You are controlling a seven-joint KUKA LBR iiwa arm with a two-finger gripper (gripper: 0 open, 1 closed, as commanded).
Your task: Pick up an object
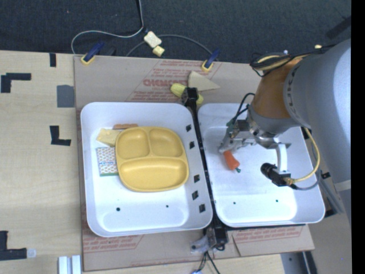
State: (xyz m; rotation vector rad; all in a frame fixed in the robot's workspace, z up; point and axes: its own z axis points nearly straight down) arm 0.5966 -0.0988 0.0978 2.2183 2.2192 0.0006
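Observation:
A small orange carrot-like piece (231, 161) lies on the floor of the right bin (268, 207), near its left half. My gripper (232, 146) hangs directly over the piece's upper end and looks to be touching or almost touching it. The grey arm with its orange band (274, 93) comes in from the right and covers the bin's upper right part. In the left bin (142, 210) sits a yellow divided plate (151, 158).
Beside the plate's left edge lie a patterned card (106, 161), a pale yellow scrap (106, 136) and a thin brown stick (125, 127). A black divider (199, 164) runs between the bins. A black cable plug (274, 174) hangs from the arm over the right bin.

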